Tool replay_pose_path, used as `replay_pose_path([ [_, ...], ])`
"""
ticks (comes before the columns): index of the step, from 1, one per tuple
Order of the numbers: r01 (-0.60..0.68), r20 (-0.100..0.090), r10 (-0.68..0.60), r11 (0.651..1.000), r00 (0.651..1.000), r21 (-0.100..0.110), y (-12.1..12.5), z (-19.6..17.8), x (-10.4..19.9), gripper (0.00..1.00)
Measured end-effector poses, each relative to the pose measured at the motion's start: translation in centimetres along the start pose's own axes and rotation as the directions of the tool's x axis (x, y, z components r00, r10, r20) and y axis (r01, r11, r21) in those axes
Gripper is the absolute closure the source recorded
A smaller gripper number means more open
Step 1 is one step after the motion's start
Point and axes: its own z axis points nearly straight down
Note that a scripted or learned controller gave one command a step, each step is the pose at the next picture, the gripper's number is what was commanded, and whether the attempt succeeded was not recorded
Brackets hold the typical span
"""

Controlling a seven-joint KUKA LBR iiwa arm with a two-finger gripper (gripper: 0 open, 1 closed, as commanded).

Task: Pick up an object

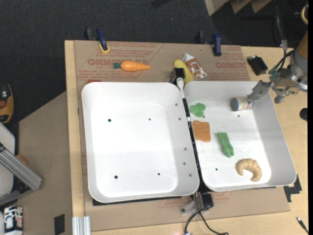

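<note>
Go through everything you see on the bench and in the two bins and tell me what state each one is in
Gripper: low over the right bin, at a grey cylinder.
Grey cylinder: on its side, by the gripper's tip.
Croissant: lying flat in the right bin.
Green long piece: lying flat.
Orange block: lying flat.
Green leafy piece: lying flat.
Carrot: lying on the board, outside the bins.

Illumination: bright, even, overhead.
Glare: left bin floor slightly washed out.
Shadows: soft, short beside that bin's walls.
Focus: mildly soft throughout.
</note>
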Motion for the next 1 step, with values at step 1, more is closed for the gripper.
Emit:
replay_pose_path([
  [1, 0.009, -0.004, -0.009, 1.000, 1.000, 0.001, 0.05, -0.47, 8.59, 0.00],
])
